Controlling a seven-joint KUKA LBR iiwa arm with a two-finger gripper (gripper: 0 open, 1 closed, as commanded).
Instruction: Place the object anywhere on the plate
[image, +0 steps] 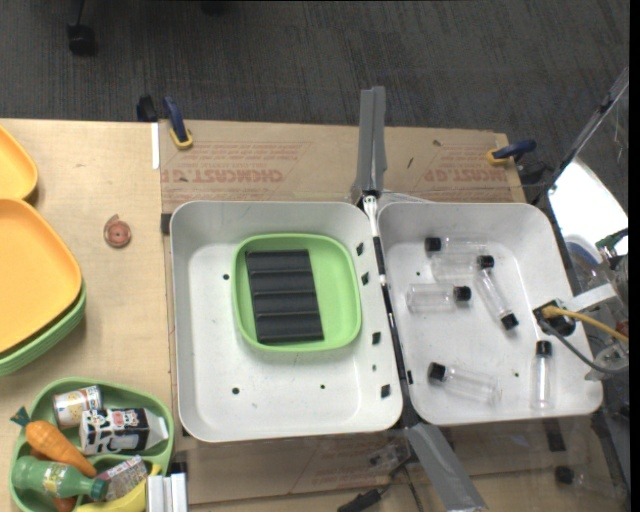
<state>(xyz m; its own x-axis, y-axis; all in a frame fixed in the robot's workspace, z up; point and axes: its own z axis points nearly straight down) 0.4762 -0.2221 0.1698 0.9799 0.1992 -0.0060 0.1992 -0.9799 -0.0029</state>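
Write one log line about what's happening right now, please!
stage: not yet begun | green plate: left bin, dark ribbed block on it | clear vials: scattered in right bin | on plate: no vial

Dark grey carpet floor (300, 50) beyond a pale wooden bench (110, 190) — cardboard-topped.
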